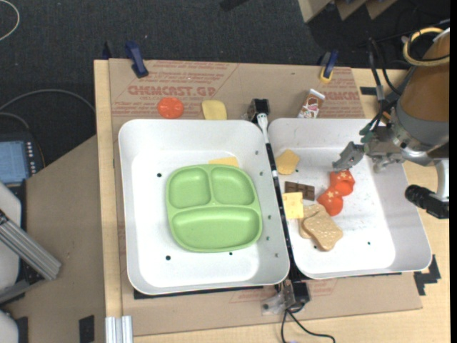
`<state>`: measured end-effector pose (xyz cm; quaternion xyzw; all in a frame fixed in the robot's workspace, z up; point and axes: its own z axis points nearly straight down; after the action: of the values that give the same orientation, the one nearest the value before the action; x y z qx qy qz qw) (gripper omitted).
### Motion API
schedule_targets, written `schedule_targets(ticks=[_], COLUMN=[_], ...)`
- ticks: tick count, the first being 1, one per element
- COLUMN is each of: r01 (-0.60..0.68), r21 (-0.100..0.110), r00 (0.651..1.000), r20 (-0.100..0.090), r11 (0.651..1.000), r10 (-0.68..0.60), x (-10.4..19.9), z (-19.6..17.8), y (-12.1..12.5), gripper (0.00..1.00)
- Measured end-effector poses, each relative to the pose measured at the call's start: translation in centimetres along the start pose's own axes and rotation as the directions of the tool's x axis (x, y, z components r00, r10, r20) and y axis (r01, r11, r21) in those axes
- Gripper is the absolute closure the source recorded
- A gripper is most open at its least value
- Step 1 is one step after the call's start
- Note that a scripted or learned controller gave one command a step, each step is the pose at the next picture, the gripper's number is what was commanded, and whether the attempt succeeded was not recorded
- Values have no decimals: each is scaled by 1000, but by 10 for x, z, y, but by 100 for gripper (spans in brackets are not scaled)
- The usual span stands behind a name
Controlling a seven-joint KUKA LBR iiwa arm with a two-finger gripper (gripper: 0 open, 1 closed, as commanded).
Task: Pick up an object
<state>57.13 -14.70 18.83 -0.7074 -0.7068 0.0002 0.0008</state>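
Jaws (348, 157) hang in right bin (400, 259), just above upper red piece (343, 181); spread or pressed together: cannot tell, nothing seen pinched. Right bin holds 2 red pieces, second (330, 201) lower; 2 yellow cheese pieces (288, 161); 1 chocolate bar (300, 189); 1 toast slice (323, 230). Left bin (143, 156): 1 green divided plate (213, 207).

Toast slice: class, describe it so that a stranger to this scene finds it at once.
Start at the right-hand white bin, the one without the green plate. Along its left side lies a cluster of toy foods; the toast slice is nearest the front edge, tan and bread-shaped, unlike the red pieces and yellow cheese square.
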Motion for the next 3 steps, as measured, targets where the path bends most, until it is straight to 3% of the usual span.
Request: schedule_targets(ticks=[1, 2, 3], r01=[0, -1, -1], r21=[6, -4, -3], r00=[1000, 1000, 1000], r20=[-1, 2, 2], r11=[1000, 1000, 1000], r10=[0, 1, 1], x=[0, -1, -1], z=[110, 93, 94], y=[-6, -4, -4], gripper=[0, 100, 0])
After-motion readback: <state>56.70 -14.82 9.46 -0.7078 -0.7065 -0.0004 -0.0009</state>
